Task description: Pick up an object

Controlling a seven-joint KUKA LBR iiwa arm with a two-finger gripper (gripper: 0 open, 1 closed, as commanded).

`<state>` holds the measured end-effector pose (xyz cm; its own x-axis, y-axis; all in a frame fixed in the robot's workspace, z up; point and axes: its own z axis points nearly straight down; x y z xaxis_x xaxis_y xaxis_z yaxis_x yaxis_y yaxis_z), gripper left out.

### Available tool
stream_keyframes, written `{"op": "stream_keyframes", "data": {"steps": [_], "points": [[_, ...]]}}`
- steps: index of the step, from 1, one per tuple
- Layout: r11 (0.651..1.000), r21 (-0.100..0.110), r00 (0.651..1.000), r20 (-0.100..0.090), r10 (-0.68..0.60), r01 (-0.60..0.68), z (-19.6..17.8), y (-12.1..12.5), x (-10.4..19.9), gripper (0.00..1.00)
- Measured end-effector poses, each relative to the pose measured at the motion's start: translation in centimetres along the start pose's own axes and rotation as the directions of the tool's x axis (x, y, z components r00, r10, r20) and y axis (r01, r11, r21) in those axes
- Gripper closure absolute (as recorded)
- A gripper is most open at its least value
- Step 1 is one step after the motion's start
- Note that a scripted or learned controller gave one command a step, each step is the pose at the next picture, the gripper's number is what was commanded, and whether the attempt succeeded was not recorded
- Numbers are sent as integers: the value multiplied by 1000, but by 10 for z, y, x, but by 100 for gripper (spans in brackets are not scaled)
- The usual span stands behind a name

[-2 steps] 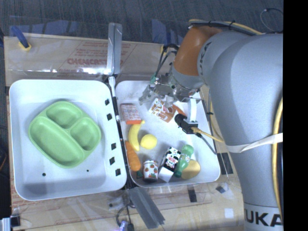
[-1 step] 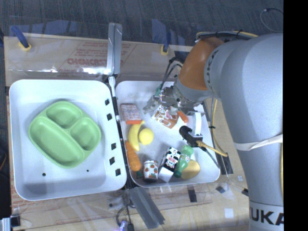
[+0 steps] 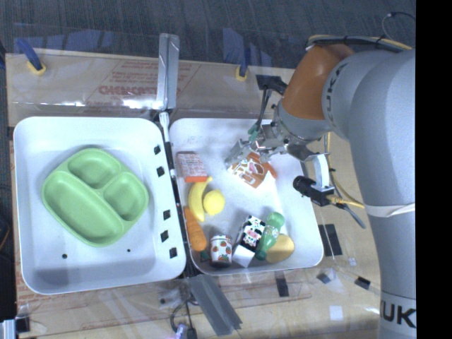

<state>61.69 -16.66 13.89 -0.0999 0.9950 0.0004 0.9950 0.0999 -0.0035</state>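
**Pincer low over a snack packet in the right bin**

Camera view: the pincer (image 3: 248, 149) hangs in the right bin (image 3: 305, 221), just at the orange-and-white snack packet (image 3: 252, 171); whether it is spread or pinching, I cannot tell. Crowded nearby: a small pink box (image 3: 191, 165), a banana (image 3: 195, 198) touching a lemon (image 3: 213, 202), a carrot (image 3: 195, 230), a cow-patterned carton (image 3: 251, 233), a green bottle (image 3: 269, 233). The left bin (image 3: 42, 274) holds a green divided plate (image 3: 95, 195).

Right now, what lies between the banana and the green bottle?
In the camera view, the lemon sits beside the banana; then bare bin floor until the green bottle.
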Motion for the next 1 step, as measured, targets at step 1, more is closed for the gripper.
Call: {"op": "stream_keyframes", "data": {"steps": [1], "points": [[999, -30, 1000, 17, -14, 15, 32, -6, -2, 0]]}}
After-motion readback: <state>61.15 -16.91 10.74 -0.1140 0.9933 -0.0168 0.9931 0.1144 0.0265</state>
